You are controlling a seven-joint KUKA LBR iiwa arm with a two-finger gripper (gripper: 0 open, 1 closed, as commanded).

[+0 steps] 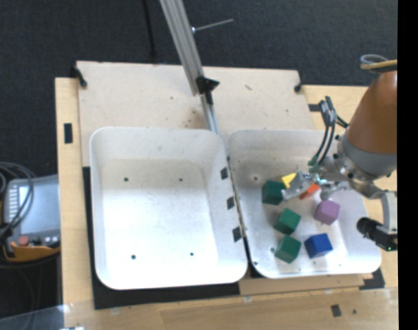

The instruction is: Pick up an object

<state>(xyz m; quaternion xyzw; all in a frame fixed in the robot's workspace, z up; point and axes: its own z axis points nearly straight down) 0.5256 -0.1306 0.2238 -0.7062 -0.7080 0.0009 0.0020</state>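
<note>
The right bin (264, 150) holds several small blocks. A green block (271, 192) lies left of my gripper (300, 186), which hangs low over the bin's middle. A yellow piece (289, 179) peeks out just above-left of the gripper, and a small orange piece (309, 192) shows right beside it. A purple block (326, 212) lies to the lower right. Two more green blocks (288, 221) (288, 248) and a blue block (318, 245) lie nearer the front wall. Nothing shows clearly between the gripper's tips.
The left bin (161, 212) stands beside the right one, their walls meeting at the middle (233, 205). A slanted aluminium bar (185, 40) rises from behind the bins. A control pendant (27, 215) with cables lies off the bench at the left.
</note>
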